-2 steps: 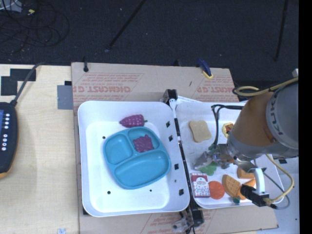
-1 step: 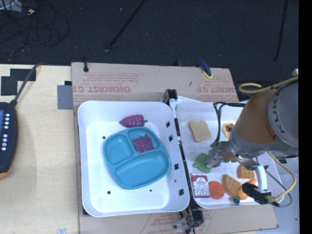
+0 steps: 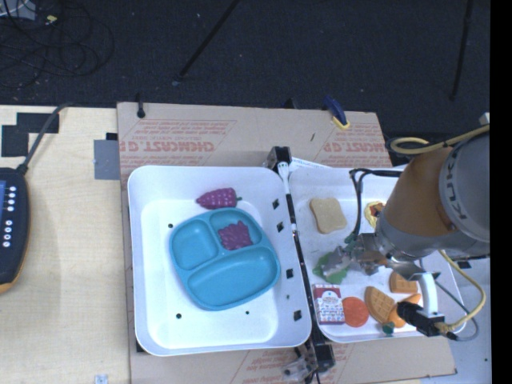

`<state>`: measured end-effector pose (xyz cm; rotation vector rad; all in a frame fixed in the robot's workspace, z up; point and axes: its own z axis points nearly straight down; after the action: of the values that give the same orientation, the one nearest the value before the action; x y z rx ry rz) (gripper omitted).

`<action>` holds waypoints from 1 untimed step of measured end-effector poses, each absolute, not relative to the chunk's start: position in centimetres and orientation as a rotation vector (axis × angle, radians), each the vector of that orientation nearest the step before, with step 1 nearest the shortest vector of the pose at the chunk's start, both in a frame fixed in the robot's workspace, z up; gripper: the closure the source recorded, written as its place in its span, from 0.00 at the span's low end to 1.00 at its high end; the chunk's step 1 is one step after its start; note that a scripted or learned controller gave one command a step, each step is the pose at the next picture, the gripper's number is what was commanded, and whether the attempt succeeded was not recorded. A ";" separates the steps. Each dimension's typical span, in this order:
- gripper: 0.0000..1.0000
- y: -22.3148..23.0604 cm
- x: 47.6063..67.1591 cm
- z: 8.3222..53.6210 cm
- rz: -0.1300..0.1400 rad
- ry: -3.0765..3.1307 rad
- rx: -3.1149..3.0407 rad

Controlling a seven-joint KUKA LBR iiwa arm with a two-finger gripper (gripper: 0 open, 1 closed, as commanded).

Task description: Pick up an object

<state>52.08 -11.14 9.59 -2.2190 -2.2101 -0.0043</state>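
My gripper (image 3: 350,256) is low in the right bin (image 3: 304,214), at the end of the grey arm with the orange band (image 3: 424,194). It sits right beside a green leafy item (image 3: 328,266), touching or nearly touching it. A tan bread slice (image 3: 327,214) lies just beyond the gripper. Toward the front lie a red-and-white packet (image 3: 329,306), a red tomato-like piece (image 3: 356,314) and an orange pastry (image 3: 379,303). The arm partly covers a yellow item (image 3: 374,211) and an orange piece (image 3: 402,282).
The left bin (image 3: 152,294) holds a blue divided plate (image 3: 228,282) with purple grapes (image 3: 234,234) in its far right compartment. A purple fruit (image 3: 217,198) lies behind the plate. The divider between the bins (image 3: 290,238) runs just left of the gripper.
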 end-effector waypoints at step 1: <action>0.00 -8.2 58.1 8.9 -0.001 -2.227 -2.222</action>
<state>58.10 -8.20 8.87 -2.2218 -2.2271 -0.0006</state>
